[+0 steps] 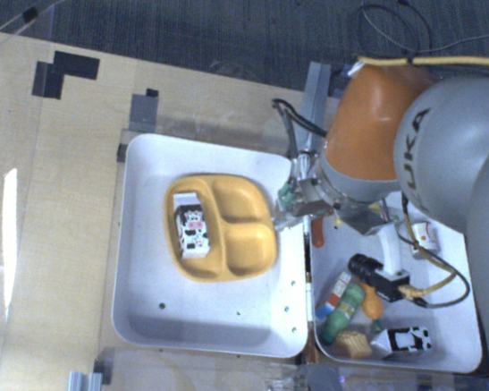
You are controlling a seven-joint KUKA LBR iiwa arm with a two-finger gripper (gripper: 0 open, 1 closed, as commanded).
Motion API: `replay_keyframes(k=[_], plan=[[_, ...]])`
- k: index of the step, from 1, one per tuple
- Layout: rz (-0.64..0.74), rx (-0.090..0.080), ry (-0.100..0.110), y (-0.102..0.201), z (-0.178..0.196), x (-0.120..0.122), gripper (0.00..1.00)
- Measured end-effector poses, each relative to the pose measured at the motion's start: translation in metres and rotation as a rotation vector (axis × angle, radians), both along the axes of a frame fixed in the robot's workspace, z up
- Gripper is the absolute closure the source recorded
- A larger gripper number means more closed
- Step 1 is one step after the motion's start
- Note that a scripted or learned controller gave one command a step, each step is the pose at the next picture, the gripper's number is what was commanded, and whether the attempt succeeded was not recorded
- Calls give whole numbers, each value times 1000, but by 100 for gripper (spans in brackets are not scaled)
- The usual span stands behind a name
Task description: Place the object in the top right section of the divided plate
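Two bins (208,329); one divided plate (236,193) holding one toy car (191,225).

Yellow divided plate (221,230) holds a white-and-black toy car (191,226) in a white bin (199,324)

Wood bench (35,206), 2 white bins (209,321) side by side

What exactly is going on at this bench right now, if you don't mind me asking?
A grey KUKA arm reaches in over two white bins. Its gripper hangs at the right edge of the yellow divided plate in the left bin. A small white toy car lies in the plate's long left section; the two right sections hold nothing. The right bin holds a jumble of small objects, including another toy car.
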State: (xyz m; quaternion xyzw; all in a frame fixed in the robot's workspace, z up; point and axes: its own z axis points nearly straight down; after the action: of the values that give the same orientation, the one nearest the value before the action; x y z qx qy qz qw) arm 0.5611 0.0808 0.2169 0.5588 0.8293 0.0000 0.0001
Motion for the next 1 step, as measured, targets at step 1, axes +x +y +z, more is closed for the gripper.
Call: replay_keyframes(k=[1], plan=[[141,-1,-6,-86,68,-71,100]])
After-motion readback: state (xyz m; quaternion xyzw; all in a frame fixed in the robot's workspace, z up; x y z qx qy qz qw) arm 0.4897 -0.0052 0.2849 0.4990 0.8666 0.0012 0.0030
